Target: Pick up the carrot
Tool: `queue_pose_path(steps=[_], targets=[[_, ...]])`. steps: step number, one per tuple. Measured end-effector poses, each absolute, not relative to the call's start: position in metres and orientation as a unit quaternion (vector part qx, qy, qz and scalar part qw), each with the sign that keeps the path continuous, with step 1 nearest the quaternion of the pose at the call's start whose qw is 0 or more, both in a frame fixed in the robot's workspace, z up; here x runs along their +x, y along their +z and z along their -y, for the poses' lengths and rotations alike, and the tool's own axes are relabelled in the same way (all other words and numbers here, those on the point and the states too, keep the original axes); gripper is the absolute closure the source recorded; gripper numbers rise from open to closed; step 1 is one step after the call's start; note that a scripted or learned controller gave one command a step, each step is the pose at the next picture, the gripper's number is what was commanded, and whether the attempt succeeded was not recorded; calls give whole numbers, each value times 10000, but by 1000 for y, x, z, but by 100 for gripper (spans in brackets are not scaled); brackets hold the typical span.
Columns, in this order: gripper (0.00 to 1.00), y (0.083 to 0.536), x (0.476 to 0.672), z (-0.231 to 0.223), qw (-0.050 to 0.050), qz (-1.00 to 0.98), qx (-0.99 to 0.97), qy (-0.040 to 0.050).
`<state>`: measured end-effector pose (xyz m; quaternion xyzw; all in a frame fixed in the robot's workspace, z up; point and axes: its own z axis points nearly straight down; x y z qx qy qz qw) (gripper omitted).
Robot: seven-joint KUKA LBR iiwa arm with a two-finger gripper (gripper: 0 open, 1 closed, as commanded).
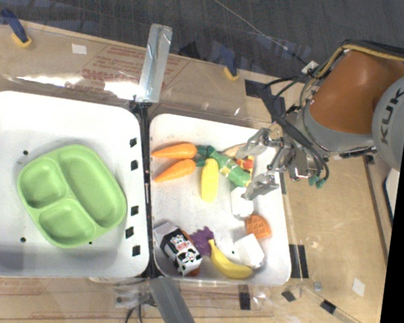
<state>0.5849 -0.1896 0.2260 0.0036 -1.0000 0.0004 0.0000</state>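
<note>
End effector (259,165) (empty) above right bin (178,225)

The one mark that reads at all stands on the grey arm (390,109) at about two o'clock: dark capital letters running down its casing, of which "KU" shows before the edge cuts them off. Faint reddish print lies on the clear sheet (114,66) at about eleven o'clock, behind the left bin, too blurred to read
</note>
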Motion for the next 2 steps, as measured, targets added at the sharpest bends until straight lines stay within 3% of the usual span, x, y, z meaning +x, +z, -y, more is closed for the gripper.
queue_pose_path(steps=[1,2], targets=[[0,164,585,162,14,9965,-841,-5],[0,120,587,111,14,9998,189,-7]])
